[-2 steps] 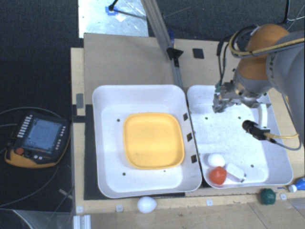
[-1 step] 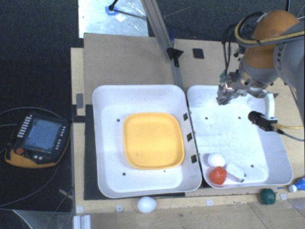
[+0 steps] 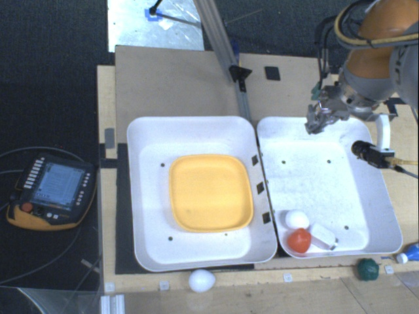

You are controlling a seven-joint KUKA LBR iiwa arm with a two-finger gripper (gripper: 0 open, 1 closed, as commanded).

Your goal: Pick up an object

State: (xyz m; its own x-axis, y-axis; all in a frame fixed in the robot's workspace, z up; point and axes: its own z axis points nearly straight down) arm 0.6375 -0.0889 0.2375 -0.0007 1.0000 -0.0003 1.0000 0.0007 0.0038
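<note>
Up by far rim of right bin: gripper, open/shut can't tell. Near rim: white ball, red ball, white block touching.

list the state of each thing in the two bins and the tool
yellow plate: lying flat in the left bin
white ball: resting in the right bin, near corner
red ball: touching the white ball
white block: lying beside the red ball
tool: above the right bin's far edge, holding nothing visible
</note>
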